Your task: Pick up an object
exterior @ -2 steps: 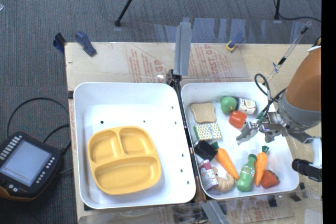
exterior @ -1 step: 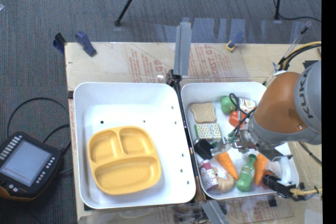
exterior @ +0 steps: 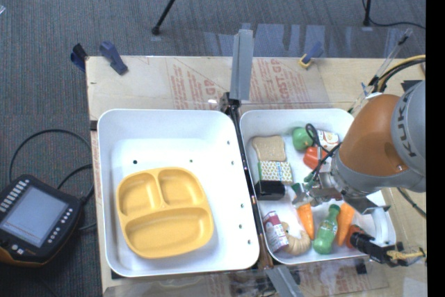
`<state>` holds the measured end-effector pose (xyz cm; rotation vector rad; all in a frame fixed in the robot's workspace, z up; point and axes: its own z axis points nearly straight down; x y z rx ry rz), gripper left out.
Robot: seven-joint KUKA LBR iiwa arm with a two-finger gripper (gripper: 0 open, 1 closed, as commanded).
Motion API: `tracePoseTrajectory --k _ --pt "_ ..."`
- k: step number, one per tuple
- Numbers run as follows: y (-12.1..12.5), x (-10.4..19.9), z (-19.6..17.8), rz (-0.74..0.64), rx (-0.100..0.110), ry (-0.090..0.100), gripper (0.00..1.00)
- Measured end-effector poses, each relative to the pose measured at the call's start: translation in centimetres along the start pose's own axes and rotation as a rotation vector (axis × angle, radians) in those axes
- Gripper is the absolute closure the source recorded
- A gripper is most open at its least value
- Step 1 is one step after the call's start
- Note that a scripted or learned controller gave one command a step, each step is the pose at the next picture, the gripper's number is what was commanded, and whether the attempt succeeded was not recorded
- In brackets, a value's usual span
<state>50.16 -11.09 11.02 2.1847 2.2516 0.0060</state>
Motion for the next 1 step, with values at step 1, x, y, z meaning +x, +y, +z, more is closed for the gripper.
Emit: tracePoseTrajectory --k 1 --pt "6.53 4.66 -12.44 0.062 -0.002 0.001 1.0"
